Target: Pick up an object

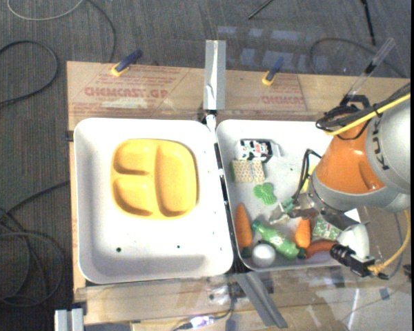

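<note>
Down on the tabletop [83, 92] sit two white bins side by side. Left bin [96, 247] carries a yellow tray [155, 178] with three compartments, lying flat near its middle. Right bin [290, 133] is the busy one, and the arm [359, 164] comes in from the right, orange band low over that bin's right half. Its hand [294, 211] hangs down among the clutter at the near side, and whether it is apart or together I cannot tell; the wrist hides most of it. Nothing can be seen clamped in it. Just beside it stands a short carrot [303, 233], and whether they touch is unclear. A longer carrot [243, 225] lies along the bin's left wall. Between them a green bottle [279, 241] lies tilted, a white ball [263, 254] touching its near end. Farther back, a green leafy piece [265, 193], a checked packet [247, 171] and a dark printed box [257, 148]. The bin's right corner is hidden under the arm.
</note>
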Motion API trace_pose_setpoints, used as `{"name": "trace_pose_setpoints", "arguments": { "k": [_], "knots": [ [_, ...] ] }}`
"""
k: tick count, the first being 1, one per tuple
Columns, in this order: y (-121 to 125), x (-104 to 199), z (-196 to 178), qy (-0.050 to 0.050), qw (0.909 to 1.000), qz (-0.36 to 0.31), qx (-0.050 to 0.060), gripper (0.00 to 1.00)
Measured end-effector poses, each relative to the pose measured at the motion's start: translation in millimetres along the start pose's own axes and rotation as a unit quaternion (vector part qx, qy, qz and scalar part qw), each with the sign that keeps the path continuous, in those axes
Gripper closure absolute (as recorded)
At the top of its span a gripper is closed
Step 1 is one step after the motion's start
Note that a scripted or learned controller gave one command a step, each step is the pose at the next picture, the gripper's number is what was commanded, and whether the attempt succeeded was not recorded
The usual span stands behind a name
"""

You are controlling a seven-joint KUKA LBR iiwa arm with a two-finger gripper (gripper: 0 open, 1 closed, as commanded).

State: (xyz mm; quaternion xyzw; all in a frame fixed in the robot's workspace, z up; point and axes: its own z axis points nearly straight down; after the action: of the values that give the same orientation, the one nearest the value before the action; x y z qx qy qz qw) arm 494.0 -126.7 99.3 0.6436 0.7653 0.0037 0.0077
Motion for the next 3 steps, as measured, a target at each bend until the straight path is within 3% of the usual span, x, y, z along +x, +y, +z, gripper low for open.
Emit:
{"name": "trace_pose_setpoints", "arguments": {
  "k": [1, 2, 3],
  "knots": [
    [0, 0, 0, 0.000, 1.0000, 0.000, 0.000, 0.00],
    [-1, 0, -7, 0.001, 1.0000, 0.001, 0.002, 1.00],
    [-12, -43, 8, 0.005, 0.9996, 0.028, 0.002, 1.00]
  ]
}}
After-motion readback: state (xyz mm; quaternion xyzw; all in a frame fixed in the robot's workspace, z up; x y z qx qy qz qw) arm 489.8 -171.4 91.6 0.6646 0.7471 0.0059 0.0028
